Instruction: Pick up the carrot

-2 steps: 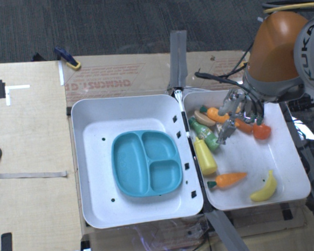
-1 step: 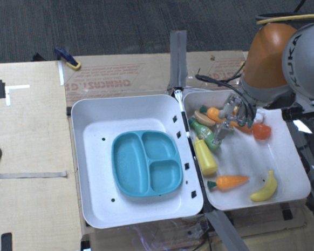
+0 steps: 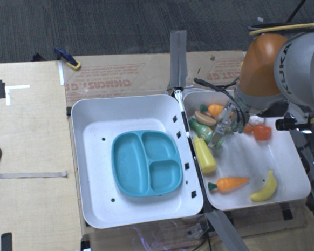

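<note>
Task status, carrot pick: not yet achieved. My pincer sits low in the far part of the right bin, its tip among a cluster of toy foods by the divider: a hot dog, an orange piece, a green item. Whether its fingers are apart or together I cannot tell; cables and the wrist blur that area, and nothing is visibly clamped. The carrot, orange with a green top pointing left, lies flat on the bin floor near the front wall, well apart from my pincer and untouched. Neighbours: a banana just to its right, a yellow block-shaped piece behind it along the divider, a red tomato-like item toward the far right. Left bin holds a teal compartment plate. Remaining, in my judgement: lift clear of the cluster, travel toward the front wall, align along the carrot's body, descend, close, raise.
</note>
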Tool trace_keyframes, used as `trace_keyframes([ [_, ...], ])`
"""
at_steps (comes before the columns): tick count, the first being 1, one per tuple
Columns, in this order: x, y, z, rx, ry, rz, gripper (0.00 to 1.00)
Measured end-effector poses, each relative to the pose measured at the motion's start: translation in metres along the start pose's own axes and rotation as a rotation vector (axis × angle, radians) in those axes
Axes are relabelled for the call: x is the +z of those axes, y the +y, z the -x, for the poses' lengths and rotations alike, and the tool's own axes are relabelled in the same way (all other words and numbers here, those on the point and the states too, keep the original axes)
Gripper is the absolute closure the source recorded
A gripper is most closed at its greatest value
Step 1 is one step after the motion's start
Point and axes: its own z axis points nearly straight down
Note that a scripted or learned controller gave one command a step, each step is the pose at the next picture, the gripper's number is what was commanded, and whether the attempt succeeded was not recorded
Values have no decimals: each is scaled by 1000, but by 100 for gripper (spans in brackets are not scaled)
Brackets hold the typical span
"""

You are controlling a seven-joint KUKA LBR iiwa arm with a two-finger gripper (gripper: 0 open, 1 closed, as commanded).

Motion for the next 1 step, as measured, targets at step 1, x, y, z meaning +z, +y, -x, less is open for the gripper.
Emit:
trace_keyframes([
  [1,-38,11,32,116,7,-4,0],
])
